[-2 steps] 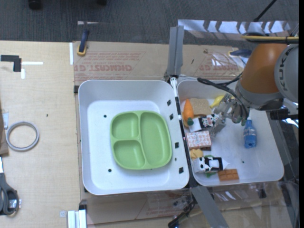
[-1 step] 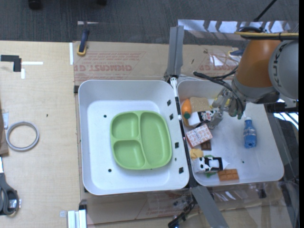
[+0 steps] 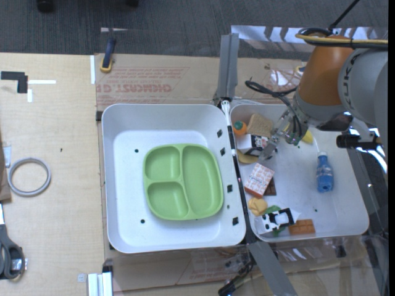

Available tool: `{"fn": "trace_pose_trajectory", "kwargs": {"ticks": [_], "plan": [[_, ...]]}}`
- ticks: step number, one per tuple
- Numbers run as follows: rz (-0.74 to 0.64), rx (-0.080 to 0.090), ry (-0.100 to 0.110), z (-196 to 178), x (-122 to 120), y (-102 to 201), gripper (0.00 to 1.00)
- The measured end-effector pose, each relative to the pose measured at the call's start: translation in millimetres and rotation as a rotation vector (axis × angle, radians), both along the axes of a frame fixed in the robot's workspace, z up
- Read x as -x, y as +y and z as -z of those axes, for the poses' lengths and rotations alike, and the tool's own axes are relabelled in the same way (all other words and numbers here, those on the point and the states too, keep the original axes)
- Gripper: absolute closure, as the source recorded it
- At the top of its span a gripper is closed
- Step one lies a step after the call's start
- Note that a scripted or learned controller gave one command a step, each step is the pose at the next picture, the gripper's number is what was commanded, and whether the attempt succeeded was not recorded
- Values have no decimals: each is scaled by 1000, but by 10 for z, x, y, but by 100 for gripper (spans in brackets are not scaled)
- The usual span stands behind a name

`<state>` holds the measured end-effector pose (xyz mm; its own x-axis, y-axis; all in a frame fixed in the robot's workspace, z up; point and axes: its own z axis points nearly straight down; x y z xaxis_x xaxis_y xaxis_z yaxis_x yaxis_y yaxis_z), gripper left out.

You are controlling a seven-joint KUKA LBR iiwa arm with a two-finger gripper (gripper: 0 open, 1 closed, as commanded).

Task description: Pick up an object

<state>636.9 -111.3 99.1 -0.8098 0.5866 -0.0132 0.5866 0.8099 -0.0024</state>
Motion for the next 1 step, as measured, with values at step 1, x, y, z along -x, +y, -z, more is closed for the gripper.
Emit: {"fn": "trace_pose_trajectory", "kwargs": {"ticks": [1], "plan": [[-118,-7,7,60,490,-610,0]]}}
